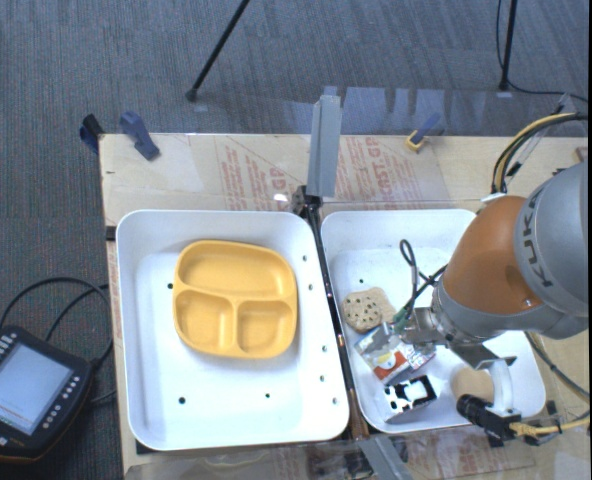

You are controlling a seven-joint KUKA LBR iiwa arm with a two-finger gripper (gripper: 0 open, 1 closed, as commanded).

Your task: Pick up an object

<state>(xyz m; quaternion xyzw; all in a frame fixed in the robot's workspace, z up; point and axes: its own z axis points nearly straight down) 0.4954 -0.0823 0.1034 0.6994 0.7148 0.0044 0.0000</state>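
The worktop [206, 173] carries two shallow white bins side by side. The left bin [141, 368] holds a yellow divided plate [236, 298] with three compartments, lying flat toward the bin's upper half. The right bin [376, 230] holds a small cluster of things in its lower middle. A round tan cookie [367, 308] with dark specks lies near the bin's left wall. Just below and to the right of it sits a crumpled packet [388, 356] in silver, red and white. Below that, near the bin's front edge, lies a small black-and-white item [409, 393]. A pale tan lump [468, 381] rests to the right, partly hidden by the arm.

The grey arm [546, 258], with its orange band [486, 263], reaches in from the right and bends down over the right bin. Its jaws [404, 336] sit low over the crumpled packet, right at its top edge; whether they are spread or closed, or gripping the packet, cannot be made out from this angle. A thin black cable [410, 265] loops up beside the wrist.

A handheld control tablet [21, 393] lies on the floor to the left of the worktop.
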